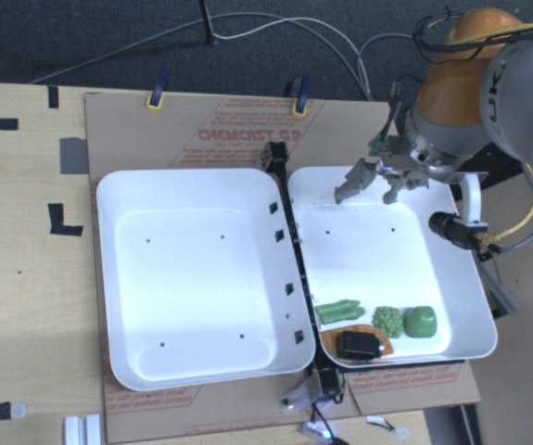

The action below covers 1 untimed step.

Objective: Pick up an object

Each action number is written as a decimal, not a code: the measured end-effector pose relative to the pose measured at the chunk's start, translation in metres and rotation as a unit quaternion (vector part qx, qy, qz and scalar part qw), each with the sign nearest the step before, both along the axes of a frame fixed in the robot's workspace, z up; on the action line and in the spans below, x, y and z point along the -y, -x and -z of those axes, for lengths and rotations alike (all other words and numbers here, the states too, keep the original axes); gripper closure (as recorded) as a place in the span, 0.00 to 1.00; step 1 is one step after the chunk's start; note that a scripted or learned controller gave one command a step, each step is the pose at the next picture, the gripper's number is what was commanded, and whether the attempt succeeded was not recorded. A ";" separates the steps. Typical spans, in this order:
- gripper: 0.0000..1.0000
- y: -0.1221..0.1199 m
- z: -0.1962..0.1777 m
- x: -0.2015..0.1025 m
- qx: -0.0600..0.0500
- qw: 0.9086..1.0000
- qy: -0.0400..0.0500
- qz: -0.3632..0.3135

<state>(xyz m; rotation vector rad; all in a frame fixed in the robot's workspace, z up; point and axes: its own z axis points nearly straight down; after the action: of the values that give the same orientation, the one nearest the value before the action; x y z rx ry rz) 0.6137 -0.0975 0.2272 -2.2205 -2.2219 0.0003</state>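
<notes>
Cardboard sheeting covers the bench beneath two shallow white bins set side by side, with dark carpet and loose cables beyond. Over the far edge of the right bin hangs the gripper, its two fingers spread apart with nothing between them. Along that bin's near wall lies a cluster of small objects: a green pea pod, a green broccoli piece, a rounded green object, and a black object resting on something orange. All lie well apart from the gripper. Next to it sits the left bin.
</notes>
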 end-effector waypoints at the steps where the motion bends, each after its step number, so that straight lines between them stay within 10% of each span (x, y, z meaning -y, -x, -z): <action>1: 0.00 0.068 0.008 0.016 -0.001 1.000 0.000 0.002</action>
<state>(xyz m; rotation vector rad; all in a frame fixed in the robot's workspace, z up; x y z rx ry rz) 0.5457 -0.1139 0.2188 -2.2228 -2.2173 0.0030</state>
